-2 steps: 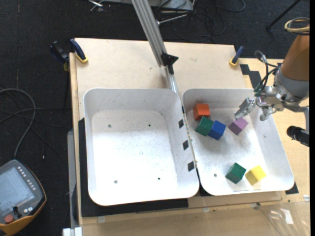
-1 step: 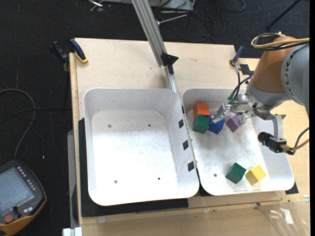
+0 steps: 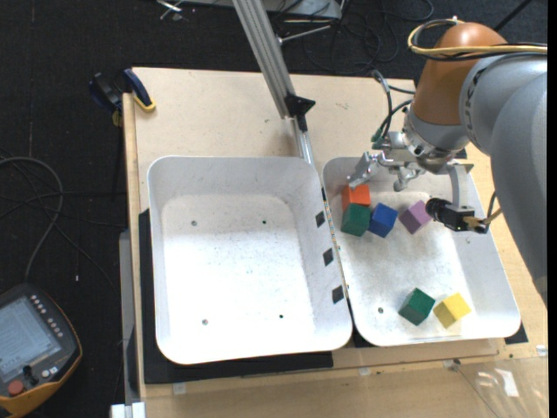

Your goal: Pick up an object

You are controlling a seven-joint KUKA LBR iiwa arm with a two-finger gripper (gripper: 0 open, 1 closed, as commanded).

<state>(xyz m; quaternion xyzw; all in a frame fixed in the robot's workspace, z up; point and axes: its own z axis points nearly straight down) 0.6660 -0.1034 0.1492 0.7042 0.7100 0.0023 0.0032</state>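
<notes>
**Operator:** Camera view check: report the jaw state.

**Technician:** The gripper [image 3: 383, 177] has its jaws spread apart, with nothing between them. One finger [image 3: 360, 173] hangs just above the orange block [image 3: 355, 195], at that block's far edge. The other finger lies to the right of the orange block. Whether either finger touches a block cannot be told.

**Operator:** Locate the pickable items relative to the orange block.

**Technician:** The upper green block [image 3: 354, 221] sits directly in front of the orange block, touching it. The blue block [image 3: 382, 220] is in front of it and to the right, against the upper green block. The purple block [image 3: 416, 216] lies further right, apart from the blue one. The lower green block [image 3: 417, 306] and the yellow block [image 3: 452, 310] rest side by side well in front of the orange block, toward the near right.

**Operator:** And the containers?

**Technician:** All six blocks lie in the right bin [image 3: 487, 268]. The left bin [image 3: 235, 259] stands to the left of the orange block, and the two bin rims meet beside it. The arm [image 3: 487, 85] rises behind and to the right of the orange block.
</notes>
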